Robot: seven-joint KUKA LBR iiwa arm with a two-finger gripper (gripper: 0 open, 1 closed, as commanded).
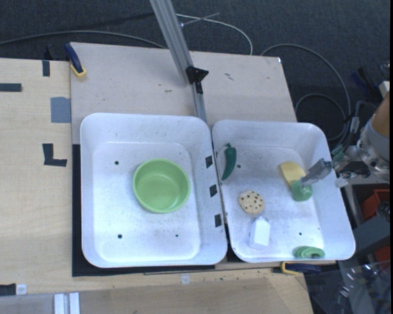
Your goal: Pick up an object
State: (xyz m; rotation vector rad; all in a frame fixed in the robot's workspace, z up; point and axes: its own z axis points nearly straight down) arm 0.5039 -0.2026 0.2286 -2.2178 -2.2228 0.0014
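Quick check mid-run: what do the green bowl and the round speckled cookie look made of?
Green bowl: likely plastic, with an even colour and a smooth, matte look. Cookie: tan with dark specks, probably a toy replica of plastic or foam; too small to tell which.

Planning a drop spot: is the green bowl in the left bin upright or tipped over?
Upright. The green bowl sits in the left bin with its round opening facing up; its full rim and inner floor are visible, and nothing lies inside it.
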